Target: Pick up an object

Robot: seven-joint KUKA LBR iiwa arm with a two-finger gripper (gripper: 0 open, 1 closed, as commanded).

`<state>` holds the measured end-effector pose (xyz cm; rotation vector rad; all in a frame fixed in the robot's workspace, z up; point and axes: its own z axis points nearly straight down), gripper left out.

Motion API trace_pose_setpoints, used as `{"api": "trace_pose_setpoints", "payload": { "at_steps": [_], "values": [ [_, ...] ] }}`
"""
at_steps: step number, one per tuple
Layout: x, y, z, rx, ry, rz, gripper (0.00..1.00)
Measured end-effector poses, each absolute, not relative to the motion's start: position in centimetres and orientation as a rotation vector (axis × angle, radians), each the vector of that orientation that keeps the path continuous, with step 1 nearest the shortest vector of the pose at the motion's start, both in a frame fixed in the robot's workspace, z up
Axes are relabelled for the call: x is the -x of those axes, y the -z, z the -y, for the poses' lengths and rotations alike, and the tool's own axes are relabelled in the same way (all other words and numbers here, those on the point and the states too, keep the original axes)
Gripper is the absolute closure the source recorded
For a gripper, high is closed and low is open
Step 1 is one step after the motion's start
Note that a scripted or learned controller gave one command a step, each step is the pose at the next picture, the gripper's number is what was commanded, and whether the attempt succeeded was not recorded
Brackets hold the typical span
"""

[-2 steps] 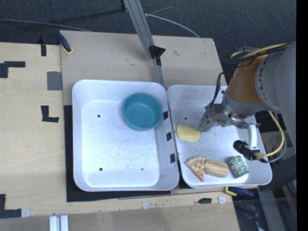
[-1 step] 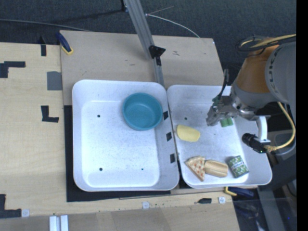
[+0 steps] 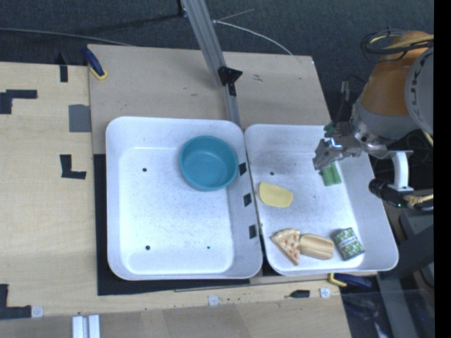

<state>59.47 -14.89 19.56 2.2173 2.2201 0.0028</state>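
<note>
Two shallow white bins are set side by side on a pale wooden bench (image 3: 42,189). In the left bin (image 3: 134,217) a blue bowl (image 3: 208,162) is placed upright near the back right corner, close to the wall shared with the other bin.

The right bin (image 3: 373,210) is occupied by several small things. A yellow, rounded piece (image 3: 275,195) is laid near the left wall, about midway along it. Toward the front edge a pizza slice (image 3: 286,243) is found, and just beside it, touching or nearly so, a tan bread-like piece (image 3: 316,246). A small green can (image 3: 347,243) is seen on its side to the right of these, near the front right corner.

The grey arm (image 3: 394,83), with its orange band, is brought in from the right above the back right part of the right bin. The gripper (image 3: 328,162) is held over the bin's back half, well apart from the things at the front. A green object (image 3: 330,174) is seen directly under the gripper tip and appears to be pinched between the fingers, lifted off the bin floor, though the exact contact cannot be made out sharply.

A thin metal pole (image 3: 208,44) is slanted across the bench from the top, ending at the gap between the bins. A blue and yellow clamp (image 3: 95,63) is fixed at the bench's back left corner.
</note>
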Motion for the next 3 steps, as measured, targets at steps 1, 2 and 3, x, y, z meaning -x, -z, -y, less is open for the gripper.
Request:
{"api": "trace_pose_setpoints", "payload": {
  "at_steps": [1,2,3],
  "values": [
    [-59.5,-21.0,14.8,-2.220,0.000,-2.223,1.00],
    [-60.1,-20.7,10.0,-2.217,0.001,-2.230,1.00],
    [-61.3,-20.2,4.8,-2.216,0.001,-2.230,1.00]
  ]
}}
